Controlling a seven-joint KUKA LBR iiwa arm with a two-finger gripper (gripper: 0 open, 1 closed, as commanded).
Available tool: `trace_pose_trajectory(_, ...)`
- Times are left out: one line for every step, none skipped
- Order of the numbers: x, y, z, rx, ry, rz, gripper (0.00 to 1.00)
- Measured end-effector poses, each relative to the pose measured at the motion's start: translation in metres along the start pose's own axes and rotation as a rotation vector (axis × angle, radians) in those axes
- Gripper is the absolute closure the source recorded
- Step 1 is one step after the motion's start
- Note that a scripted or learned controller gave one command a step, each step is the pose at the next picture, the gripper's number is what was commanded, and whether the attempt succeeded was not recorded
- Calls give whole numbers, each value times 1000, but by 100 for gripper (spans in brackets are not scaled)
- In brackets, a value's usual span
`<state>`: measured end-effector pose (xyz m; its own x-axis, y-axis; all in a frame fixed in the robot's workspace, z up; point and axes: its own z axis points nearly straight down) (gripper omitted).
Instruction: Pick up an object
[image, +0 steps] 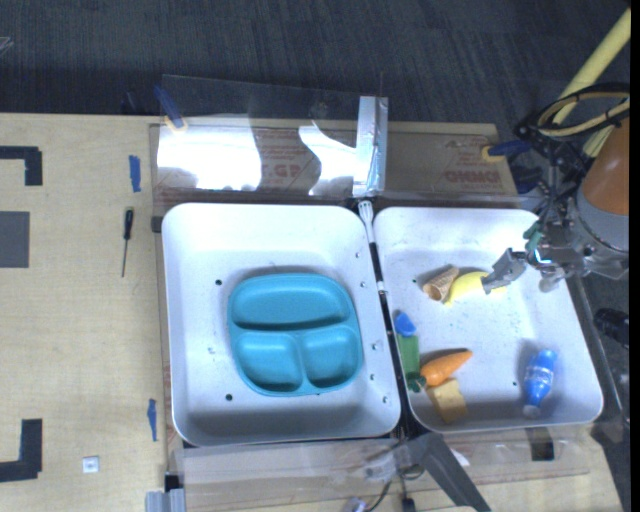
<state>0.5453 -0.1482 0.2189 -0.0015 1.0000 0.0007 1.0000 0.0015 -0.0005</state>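
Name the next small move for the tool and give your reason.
Probably ease the tool slightly toward the left and down onto the yellow banana-shaped toy. It sits at that toy's right end in the right white bin, nearer than the orange carrot toy or blue bottle.

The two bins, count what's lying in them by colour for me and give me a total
Blue: 2, the divided tray and a small bottle
Yellow: 1, a banana-like piece
Orange: 1, a carrot
Green: 1, a marker with a blue cap
Tan: 2, a cone-like piece and a block
Total: 7
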Motion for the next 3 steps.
trace_pose_trajectory(39,53,100,8,1,33,0)
trace_pose_trajectory(50,81,130,-10,-2,25,0)
trace_pose_trajectory(84,41,30,-9,0,54,0)
